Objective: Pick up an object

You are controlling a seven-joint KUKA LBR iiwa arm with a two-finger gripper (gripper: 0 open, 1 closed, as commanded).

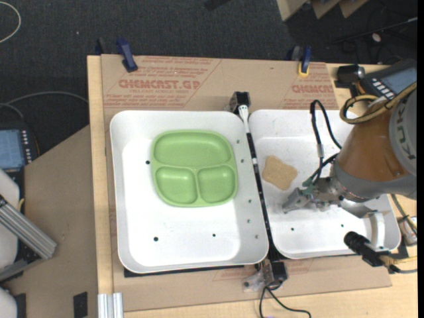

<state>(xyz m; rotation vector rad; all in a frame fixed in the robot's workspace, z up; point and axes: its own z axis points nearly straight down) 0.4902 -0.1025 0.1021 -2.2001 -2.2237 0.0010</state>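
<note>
A tan flat object [279,171], sponge- or cracker-like, is seen lying in the right bin [291,240], at about 10 o'clock from that bin's centre, close to the divider between the bins. A green divided tray [194,167] is seen in the left bin [179,247], toward its 12 o'clock half.

The gripper [296,201] is placed low over the right bin floor, at roughly 4 o'clock from the tan flat object, near it but apart. Nothing is seen between the fingers. Whether the fingers are apart or together cannot be told; the tip is small and blurred against the white floor.

Judged stage: approach, grasp not yet made.

Risks, judged from this frame:
- The object is thin and lies flat, so it may be pressed on top or skated over instead of being caught at the edges; a miss is likely if the descent is made where the tip now sits, since the tip is offset from the object.
- The object may be pushed toward 10 o'clock and jammed against the bin wall if it is contacted from the side, leaving one edge unreachable.
- The bin floor may be struck by the fingertips if the descent is made too deep.
- The black cable [317,128] looping near the wrist at 12 o'clock may be snagged on a reorientation.
- If the object is soft, it may be deformed and slip out on the lift.
</note>
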